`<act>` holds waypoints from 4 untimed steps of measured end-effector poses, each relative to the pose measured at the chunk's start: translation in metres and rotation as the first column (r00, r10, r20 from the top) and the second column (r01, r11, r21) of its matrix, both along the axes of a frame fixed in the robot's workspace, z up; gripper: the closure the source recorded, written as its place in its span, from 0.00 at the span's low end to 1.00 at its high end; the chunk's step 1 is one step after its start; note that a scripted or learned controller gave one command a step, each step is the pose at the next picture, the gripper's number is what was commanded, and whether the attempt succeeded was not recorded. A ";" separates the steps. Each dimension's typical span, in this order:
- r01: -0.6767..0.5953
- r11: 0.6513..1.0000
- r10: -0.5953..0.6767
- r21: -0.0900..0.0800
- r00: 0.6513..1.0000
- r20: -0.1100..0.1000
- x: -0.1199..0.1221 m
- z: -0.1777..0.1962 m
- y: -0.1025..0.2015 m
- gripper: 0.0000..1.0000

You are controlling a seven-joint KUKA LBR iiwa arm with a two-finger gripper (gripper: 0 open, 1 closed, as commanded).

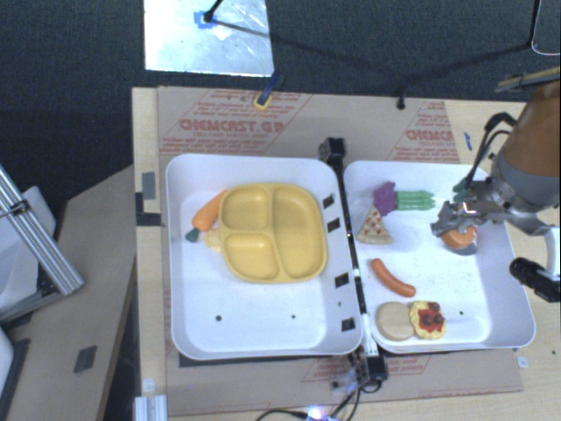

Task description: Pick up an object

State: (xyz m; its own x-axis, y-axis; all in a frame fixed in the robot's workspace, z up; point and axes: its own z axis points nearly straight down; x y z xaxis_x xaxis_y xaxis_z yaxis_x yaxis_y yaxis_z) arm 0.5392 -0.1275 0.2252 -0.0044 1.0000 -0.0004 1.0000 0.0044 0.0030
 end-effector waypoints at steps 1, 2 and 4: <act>-0.004 1.000 0.004 0.001 1.000 0.000 0.021 0.010 0.049 1.00; -0.007 1.000 0.007 0.003 1.000 0.000 0.041 0.008 0.109 1.00; -0.001 1.000 0.001 0.001 1.000 0.000 0.048 0.009 0.122 1.00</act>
